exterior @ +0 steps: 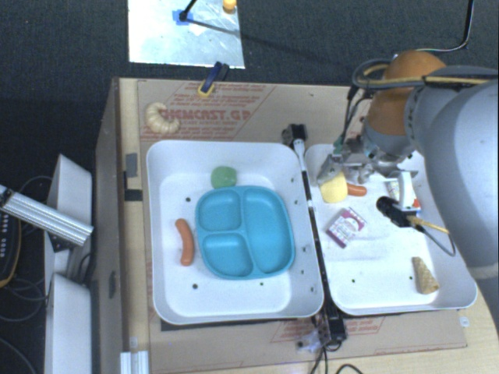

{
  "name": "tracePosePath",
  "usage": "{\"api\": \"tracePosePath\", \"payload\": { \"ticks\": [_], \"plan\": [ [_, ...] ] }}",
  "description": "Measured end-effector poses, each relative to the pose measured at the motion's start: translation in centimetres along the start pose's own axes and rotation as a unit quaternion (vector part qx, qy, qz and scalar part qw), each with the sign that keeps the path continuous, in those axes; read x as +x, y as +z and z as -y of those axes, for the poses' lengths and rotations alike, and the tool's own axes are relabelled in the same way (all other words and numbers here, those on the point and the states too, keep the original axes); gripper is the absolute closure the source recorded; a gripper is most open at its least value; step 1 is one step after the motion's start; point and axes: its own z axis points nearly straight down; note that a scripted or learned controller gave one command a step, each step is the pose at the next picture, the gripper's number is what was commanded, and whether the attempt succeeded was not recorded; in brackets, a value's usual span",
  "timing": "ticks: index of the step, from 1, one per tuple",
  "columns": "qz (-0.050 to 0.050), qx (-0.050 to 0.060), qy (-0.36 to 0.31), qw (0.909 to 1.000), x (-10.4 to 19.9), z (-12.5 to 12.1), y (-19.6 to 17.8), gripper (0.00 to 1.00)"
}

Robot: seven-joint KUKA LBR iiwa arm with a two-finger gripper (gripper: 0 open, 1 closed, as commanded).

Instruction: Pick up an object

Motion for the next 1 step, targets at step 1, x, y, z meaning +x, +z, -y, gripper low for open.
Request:
{"api": "tracePosePath", "payload": {
  "ticks": [1],
  "plan": [
    [0.001, -0.002, -0.002, 1.0000, -0.01, -0.15, -1.18, 1.00]
  ]
}}
